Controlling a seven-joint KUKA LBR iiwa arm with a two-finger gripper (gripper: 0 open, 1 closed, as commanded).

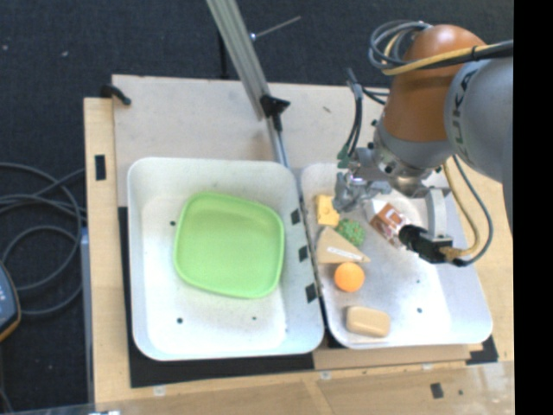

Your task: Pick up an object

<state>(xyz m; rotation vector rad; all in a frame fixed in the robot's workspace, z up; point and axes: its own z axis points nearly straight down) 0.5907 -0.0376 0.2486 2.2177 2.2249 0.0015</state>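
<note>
1. The gripper (347, 188) is seen lowered over the upper left part of the right bin (449, 318); whether it is apart or together cannot be told.
2. A yellow block (326, 211) and a green piece (351, 230) are found just below it.
3. A pale wedge (337, 249), an orange ball (349, 277) and a tan bar (368, 321) are laid further down that bin.
4. A brown packet (388, 222) is placed right of the gripper.
5. A green plate (230, 244) is held by the left bin (155, 327).
</note>
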